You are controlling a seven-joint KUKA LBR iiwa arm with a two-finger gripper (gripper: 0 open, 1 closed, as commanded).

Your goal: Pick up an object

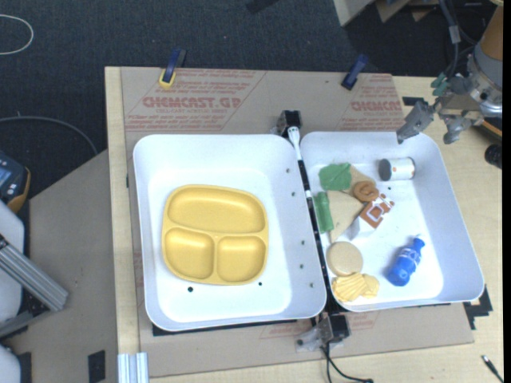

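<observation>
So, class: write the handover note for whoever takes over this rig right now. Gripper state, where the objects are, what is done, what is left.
Gripper: jaws open, holding nothing, at the far right corner of the right bin, by its rim.
Right bin holds: blue bottle, small white and grey cylinder, green pieces, brown pretzel-like toy, round tan disc, yellow chips.
Left bin: yellow divided plate.
Done: nothing picked up yet.
Left: lower onto one object, likely the cylinder since it lies nearest, close the jaws, lift.
</observation>
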